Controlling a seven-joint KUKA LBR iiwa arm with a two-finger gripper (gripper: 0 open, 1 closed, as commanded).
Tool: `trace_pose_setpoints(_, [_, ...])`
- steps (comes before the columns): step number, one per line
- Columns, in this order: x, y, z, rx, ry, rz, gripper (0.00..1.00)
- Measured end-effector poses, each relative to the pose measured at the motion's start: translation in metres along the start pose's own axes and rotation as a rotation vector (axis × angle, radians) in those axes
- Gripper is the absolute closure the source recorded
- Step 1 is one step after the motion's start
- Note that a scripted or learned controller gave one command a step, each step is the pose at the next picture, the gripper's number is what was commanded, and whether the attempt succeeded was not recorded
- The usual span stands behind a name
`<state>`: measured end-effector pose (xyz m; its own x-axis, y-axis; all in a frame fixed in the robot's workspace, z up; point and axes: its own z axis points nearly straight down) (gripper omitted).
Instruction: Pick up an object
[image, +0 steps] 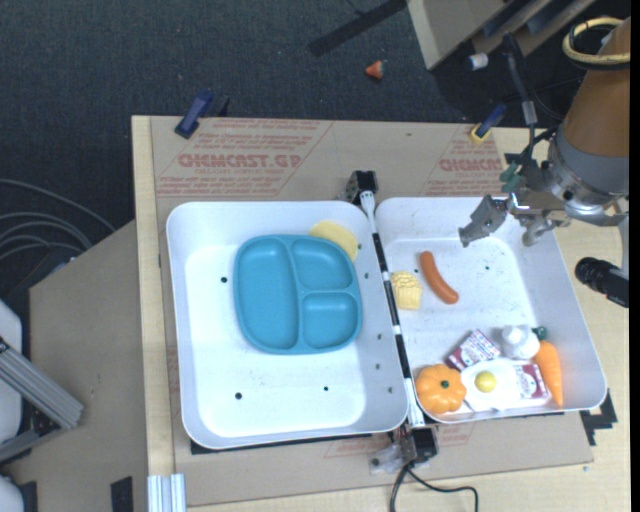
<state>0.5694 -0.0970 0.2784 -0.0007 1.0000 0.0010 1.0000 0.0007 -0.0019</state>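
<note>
Down at the lower right of the frame the right bin (590, 345) has a crowded corner: a little pumpkin (440, 388), a fried egg (487, 380), a carrot (549, 371) and a red packet (472, 349), all touching or nearly so. I'd skip that pile. Further up, the sausage (439, 277) lies on its own at mid-bin, with a corn piece (405, 291) near the divider. The left bin holds a blue tray (296, 292). Up top right, the gripper (500, 220) hovers above the bin; I can't tell if it's spread or closed. Best bet: line up across the sausage and drop straight down.
</note>
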Motion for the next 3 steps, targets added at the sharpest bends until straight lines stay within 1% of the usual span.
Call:
trace_pose_setpoints(1, [-0.014, -0.02, 0.153, 0.002, 0.0, 0.002, 0.0])
trace_pose_setpoints(2, [-0.01, 0.052, 0.194, -0.002, -0.001, 0.0, 0.0])
trace_pose_setpoints(3, [-0.011, 0.052, 0.184, -0.005, -0.001, 0.001, 1.0])
